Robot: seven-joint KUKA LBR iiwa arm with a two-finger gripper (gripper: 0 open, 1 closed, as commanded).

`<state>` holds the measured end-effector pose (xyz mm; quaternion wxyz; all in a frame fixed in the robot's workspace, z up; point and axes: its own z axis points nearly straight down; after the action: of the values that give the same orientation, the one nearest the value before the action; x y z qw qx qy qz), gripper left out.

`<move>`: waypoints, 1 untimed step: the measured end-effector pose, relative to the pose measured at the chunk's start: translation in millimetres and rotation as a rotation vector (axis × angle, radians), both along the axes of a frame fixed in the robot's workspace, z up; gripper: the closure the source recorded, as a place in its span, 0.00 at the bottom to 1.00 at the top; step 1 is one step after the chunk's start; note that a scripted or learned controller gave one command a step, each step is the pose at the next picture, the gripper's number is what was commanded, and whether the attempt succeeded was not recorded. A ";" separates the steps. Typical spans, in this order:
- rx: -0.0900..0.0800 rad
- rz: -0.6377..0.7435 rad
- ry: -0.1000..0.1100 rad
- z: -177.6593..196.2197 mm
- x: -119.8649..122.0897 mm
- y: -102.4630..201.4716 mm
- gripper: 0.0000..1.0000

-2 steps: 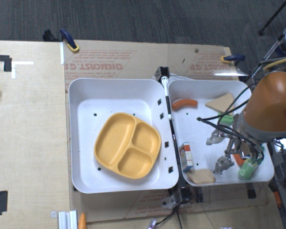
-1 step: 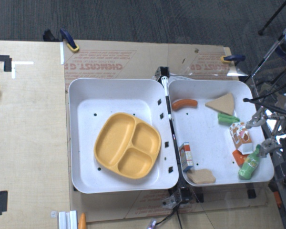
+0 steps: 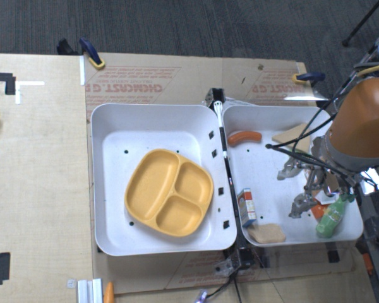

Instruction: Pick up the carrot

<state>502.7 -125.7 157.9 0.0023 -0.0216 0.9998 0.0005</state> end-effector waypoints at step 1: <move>-0.001 0.088 -0.003 34.7 3.2 80.5 0.00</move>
<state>505.8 -45.2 192.6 0.0035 -0.0657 0.9978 0.0002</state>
